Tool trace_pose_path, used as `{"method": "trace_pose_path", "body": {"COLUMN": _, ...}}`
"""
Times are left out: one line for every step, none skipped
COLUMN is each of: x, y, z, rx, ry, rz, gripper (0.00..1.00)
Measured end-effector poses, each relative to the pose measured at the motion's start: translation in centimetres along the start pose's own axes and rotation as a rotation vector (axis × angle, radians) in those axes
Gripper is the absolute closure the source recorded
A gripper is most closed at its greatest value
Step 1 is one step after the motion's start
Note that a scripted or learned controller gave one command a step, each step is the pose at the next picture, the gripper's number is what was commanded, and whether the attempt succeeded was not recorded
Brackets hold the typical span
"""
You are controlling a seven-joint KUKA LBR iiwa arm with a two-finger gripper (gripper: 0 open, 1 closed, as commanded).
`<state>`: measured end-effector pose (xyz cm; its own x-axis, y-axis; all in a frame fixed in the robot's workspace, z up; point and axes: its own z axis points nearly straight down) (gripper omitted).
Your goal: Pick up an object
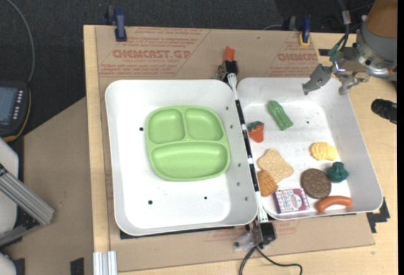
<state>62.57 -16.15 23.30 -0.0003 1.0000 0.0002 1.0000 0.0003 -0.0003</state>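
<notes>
— White right bin (353, 135): where is room?
— Along its far edge, under the tool (330, 80), spread open, gripping nothing. Pickle (278, 114) lies near; 7 other foods crowd the near edge.

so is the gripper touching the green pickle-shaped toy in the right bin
Apart. The camera view shows the gripper over the right bin's far rim, with bare white bin floor between it and the green pickle-shaped toy.
</notes>
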Motion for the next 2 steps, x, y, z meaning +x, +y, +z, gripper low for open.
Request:
{"method": "trace_pose_path", "body": {"x": 3.6, "y": 2.6, "z": 14.2, "rx": 0.011, "ry": 0.004, "rz": -0.004, "gripper": 0.00}}
{"method": "trace_pose_path", "body": {"x": 3.2, "y": 4.1, "z": 14.9, "rx": -0.003, "ry": -0.001, "rz": -0.002, "gripper": 0.00}}
